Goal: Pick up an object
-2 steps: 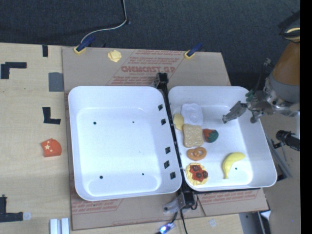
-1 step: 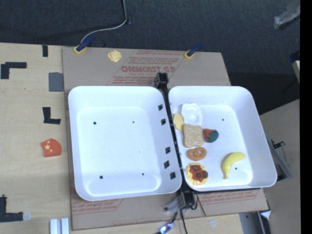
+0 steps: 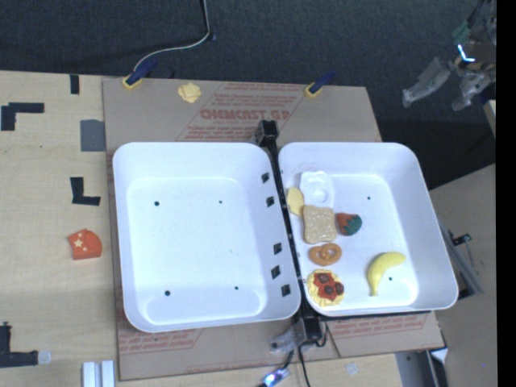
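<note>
Hovering up by the far right corner, my claw (image 3: 451,79) stood spread and empty; the curved yellow plastic banana (image 3: 384,270) lay in the right white bin (image 3: 419,176), so descending remained.

All the toy foods lie in the right bin (image 3: 403,168), towards its left wall: a white egg (image 3: 316,187) at the top, a toast slice (image 3: 319,223) below it, a red-green strawberry (image 3: 348,223) beside the toast, a pretzel (image 3: 325,254), a pizza (image 3: 326,288), and a banana (image 3: 384,270) to the right.
</note>
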### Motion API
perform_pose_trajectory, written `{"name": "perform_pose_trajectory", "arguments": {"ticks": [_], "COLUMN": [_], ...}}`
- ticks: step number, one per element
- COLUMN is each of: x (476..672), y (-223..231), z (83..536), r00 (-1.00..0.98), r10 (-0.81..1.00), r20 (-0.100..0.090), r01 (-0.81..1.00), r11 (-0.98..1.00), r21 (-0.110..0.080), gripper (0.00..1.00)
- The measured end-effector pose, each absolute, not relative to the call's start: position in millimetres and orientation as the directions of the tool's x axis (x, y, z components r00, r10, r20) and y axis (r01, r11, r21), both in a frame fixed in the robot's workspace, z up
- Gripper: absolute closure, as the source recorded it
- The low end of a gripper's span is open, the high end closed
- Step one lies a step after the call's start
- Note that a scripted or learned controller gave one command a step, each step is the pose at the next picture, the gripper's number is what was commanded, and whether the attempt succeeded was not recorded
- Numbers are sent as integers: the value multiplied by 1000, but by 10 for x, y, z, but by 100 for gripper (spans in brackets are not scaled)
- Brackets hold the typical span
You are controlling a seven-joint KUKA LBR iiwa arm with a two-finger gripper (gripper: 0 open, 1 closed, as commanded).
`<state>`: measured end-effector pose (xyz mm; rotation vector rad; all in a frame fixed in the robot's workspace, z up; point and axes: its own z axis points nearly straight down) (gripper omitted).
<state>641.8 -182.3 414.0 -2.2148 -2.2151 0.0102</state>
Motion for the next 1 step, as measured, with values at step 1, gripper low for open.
{"name": "perform_pose_trajectory", "arguments": {"ticks": [1], "x": [6430], "y": [-1827], "z": [4312], "r00": [-1], "r10": [1000], "r20": [-4], "r01": [1000], "r11": [1], "r21": [0], "gripper": [100]}}
